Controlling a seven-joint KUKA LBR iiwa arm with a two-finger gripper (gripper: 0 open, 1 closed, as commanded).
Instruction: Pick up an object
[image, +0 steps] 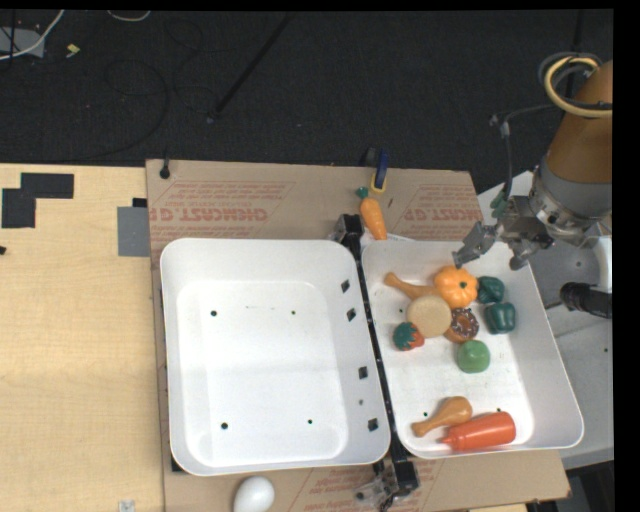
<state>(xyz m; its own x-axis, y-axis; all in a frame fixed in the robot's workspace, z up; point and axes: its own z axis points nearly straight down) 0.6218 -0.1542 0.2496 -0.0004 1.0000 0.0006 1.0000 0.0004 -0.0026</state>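
Note:
The right bin (560, 400) holds a cluster of toy foods: an orange pumpkin (456, 287), a tan disc (430, 316), a tan drumstick shape (404, 284), two dark green peppers (490, 290) (500, 318), a light green ball (473, 356), a small red-and-green piece (407, 337) and a brown piece (464, 324). Near its front edge lie a red pepper (482, 431) and a second tan drumstick (443, 415). My gripper (497, 243) hangs above the bin's far right corner, its fingers spread open with nothing between them.
The left bin (180, 330) sits beside the right one. An orange carrot (373, 217) lies on the cardboard behind the bins, by a blue clamp (379, 170). A white ball (254, 494) rests in front of the left bin.

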